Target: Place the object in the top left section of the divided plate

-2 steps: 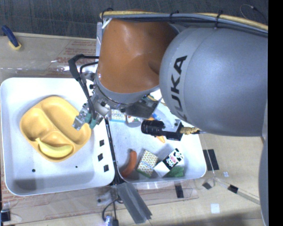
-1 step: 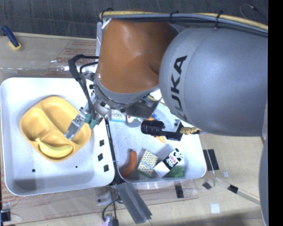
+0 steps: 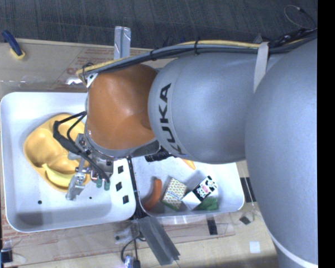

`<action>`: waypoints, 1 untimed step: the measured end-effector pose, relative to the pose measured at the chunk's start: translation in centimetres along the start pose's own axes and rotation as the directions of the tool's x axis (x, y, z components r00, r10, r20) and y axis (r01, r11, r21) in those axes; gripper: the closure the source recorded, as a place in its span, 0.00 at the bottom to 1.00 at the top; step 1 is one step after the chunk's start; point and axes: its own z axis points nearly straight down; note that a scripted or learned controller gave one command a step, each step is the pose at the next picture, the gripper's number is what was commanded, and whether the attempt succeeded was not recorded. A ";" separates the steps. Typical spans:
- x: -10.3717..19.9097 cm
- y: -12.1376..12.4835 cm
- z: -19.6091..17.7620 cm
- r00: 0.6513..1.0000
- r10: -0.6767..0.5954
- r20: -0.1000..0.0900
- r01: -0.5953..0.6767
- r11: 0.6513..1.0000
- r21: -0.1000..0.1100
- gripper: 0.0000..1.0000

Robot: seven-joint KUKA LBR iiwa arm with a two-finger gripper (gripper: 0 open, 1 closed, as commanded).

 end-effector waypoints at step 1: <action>-3.2 -3.9 -11.7 0.994 0.106 0.006 -0.106 0.994 -0.003 0.00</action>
